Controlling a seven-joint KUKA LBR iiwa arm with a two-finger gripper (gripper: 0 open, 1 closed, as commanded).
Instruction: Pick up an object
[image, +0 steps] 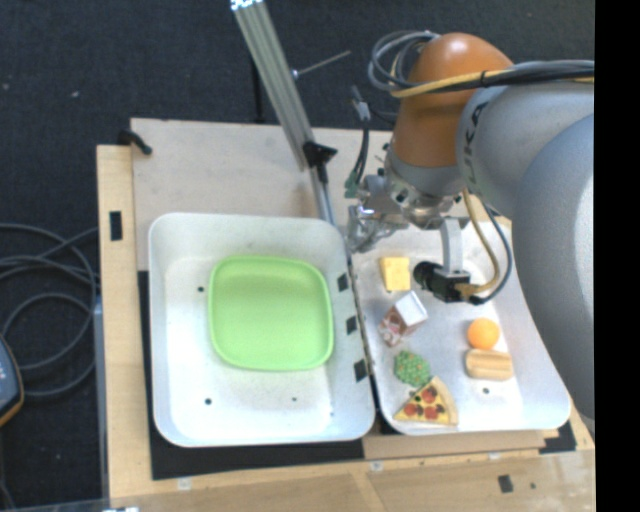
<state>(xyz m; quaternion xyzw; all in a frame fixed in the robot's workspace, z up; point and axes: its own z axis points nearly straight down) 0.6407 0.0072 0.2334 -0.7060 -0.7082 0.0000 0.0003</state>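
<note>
The right bin (530, 385) holds several small toy foods: a yellow cheese block (396, 272), a white and brown piece (404, 315), an orange ball (484, 332), a tan bread piece (488, 365), a green broccoli (411, 367) and a pizza slice (428, 403). My gripper (365, 232) hangs over the far left corner of that bin, just above and left of the cheese block. Nothing shows between its tips.
A light green square plate (270, 311) lies in the left bin (180, 400). A slanted metal bar (285, 100) runs from the top down to the wall between the bins. The grey arm with its orange band (450, 80) covers the right bin's far side. Black cables (45, 310) lie at left.
</note>
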